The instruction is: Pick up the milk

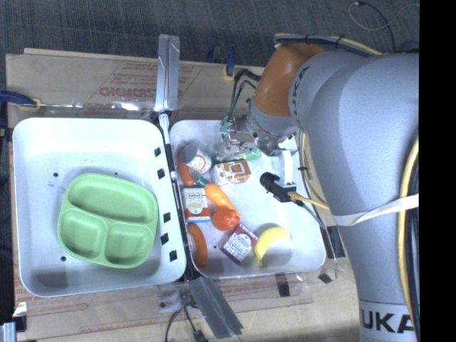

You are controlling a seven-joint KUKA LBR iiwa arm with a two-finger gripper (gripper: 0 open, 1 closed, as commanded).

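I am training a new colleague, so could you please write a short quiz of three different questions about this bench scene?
1. True or false: the green plate lies in the left bin.
2. Multiple choice: where is the banana? A) on the green plate, B) in the right bin near its front right corner, C) on the cardboard behind the bins.
3. Fill in: the gripper hangs over the back part of the ___ bin, close to the small brown and white carton.

Key: 1 true; 2 B; 3 right.
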